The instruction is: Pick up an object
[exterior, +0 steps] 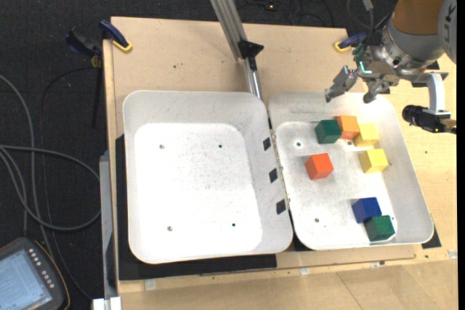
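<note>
The claw (357, 88) hangs open and empty above the far edge of the right bin (414, 192), fingers spread wide as though readied for a descent. All the blocks lie in that bin: a green block (328, 131), orange block (349, 126) and yellow block (367, 133) crowd together nearest the claw, likely awkward to separate. The red block (319, 165) sits apart, an easier target. The left bin (138, 156) holds nothing to grasp.

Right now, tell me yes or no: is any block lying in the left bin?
No. All seven blocks, among them the red block and the blue block, lie in the right bin.
</note>
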`<control>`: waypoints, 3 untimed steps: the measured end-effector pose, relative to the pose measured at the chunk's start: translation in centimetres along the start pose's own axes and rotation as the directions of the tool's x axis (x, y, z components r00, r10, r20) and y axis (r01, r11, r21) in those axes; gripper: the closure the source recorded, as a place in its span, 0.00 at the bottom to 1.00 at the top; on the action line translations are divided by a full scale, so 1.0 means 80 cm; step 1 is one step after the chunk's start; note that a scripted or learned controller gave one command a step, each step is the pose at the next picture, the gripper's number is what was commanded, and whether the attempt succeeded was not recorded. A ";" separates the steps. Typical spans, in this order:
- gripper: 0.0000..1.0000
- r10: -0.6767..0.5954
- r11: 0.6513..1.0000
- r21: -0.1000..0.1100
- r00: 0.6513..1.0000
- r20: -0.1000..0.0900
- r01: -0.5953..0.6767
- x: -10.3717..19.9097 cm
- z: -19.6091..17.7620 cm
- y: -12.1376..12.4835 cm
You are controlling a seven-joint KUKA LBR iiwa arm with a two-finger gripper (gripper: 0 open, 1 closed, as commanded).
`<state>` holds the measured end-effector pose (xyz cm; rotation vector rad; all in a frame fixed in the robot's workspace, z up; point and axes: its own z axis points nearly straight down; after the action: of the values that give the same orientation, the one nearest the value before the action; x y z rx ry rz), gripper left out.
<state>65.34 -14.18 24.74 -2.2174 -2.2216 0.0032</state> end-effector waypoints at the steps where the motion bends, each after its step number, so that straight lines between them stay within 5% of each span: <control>1: 0.00 -0.001 1.000 -0.002 1.000 0.001 0.001 0.000 -0.003 0.000; 3: 0.00 0.000 1.000 0.001 1.000 0.000 0.000 0.000 0.120 -0.002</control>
<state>65.13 -14.15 15.15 -2.2167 -2.2214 0.0047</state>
